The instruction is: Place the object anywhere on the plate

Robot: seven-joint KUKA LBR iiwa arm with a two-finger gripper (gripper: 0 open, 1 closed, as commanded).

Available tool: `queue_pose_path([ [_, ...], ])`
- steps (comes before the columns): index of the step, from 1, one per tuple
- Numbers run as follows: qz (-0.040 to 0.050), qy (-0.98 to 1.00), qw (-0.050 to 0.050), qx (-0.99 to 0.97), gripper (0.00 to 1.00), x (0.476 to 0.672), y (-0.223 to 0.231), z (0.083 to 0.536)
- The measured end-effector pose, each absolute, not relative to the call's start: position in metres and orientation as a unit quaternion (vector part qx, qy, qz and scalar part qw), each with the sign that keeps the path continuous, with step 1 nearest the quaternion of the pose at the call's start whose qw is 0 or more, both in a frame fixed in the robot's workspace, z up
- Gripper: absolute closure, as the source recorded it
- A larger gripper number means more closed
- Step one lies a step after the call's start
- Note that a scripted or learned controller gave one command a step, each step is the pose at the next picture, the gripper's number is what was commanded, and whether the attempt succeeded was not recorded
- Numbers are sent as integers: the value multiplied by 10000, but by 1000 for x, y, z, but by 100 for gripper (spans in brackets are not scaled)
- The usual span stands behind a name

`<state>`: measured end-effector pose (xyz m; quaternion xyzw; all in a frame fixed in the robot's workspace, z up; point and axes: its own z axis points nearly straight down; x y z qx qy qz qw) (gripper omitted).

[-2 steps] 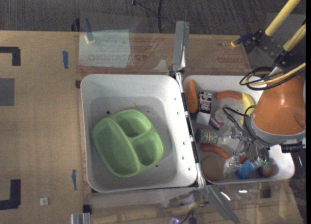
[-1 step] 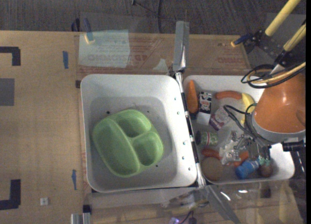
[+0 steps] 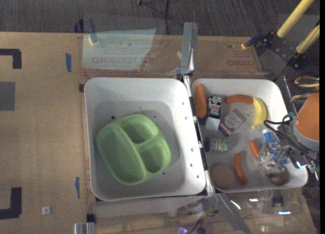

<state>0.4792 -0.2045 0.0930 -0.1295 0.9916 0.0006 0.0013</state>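
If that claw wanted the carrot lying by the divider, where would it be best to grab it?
Probably across the middle of the carrot, coming straight down from above. It lies flat and long, running along the right bin's left wall, so fingers closing across its narrow width suit it. The wall side is tight; the small carton sits close on the other.

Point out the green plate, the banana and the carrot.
green plate (image 3: 133, 149): camera view, on the large compartment's floor.
banana (image 3: 260, 111): camera view, on the middle of its curve.
carrot (image 3: 201, 102): camera view, on its mid-length.
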Motion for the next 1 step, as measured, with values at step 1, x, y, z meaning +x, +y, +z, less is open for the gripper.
queue_pose_path([
  [1,-3,9840,21,-1780,100,498,-145,87],
])
